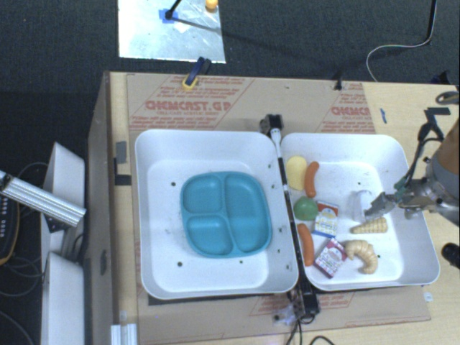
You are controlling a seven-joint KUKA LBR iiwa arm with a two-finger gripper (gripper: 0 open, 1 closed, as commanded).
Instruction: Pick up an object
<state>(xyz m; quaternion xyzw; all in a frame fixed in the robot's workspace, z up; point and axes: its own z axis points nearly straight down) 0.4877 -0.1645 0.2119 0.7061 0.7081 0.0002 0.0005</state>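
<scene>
We judge this the approach step: our gripper [375, 207], whose opening we cannot tell, hangs just above the corn cob [369, 226] in the right bin [420, 264], so next comes a short, centred descent.

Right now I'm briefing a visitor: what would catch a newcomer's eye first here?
The blue divided plate, alone in the left bin. Next, the small toy foods clustered in the right bin, such as the croissant and orange hot dog. The gripper hangs above the corn cob.
</scene>
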